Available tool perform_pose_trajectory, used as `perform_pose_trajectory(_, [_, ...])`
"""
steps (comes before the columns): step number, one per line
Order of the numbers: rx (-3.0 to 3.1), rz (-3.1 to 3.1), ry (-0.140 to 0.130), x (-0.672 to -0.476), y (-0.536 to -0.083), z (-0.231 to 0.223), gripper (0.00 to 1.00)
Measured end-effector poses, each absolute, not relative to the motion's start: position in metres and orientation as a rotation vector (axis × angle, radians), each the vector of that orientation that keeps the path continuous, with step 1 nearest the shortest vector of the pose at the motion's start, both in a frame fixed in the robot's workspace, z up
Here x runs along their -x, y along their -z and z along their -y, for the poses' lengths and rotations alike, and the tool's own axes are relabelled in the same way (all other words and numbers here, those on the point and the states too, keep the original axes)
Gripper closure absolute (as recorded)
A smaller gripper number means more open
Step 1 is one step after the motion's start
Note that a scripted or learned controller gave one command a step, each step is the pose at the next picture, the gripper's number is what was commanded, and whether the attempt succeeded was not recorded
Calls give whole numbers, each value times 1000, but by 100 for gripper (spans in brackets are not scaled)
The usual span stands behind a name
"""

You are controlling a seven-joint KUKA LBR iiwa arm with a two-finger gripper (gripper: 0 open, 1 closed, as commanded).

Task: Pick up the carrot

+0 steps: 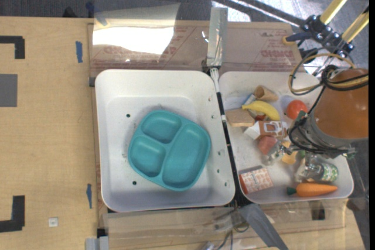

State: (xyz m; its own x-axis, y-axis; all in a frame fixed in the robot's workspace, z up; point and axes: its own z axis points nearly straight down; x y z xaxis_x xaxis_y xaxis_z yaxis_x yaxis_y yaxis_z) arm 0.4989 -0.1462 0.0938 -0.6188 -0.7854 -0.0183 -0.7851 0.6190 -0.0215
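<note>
The carrot (314, 189), orange with a green tip on its left end, lies flat at the front right corner of the right bin (233, 86). My gripper (312, 169) hangs just above and behind it, under the orange wrist band (345, 109), with cables around it. The arm's body hides the bin floor behind the carrot.
The right bin also holds a banana (262, 108), a red-orange tomato (296, 108), a brown block (237, 117), a red fruit (266, 143) and a small printed box (256, 180). A teal divided plate (170, 149) sits in the left bin (111, 91).
</note>
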Motion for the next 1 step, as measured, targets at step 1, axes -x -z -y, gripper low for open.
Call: perform_pose_trajectory(1, [1340, -2829, 14, -512, -91, 127, 0])
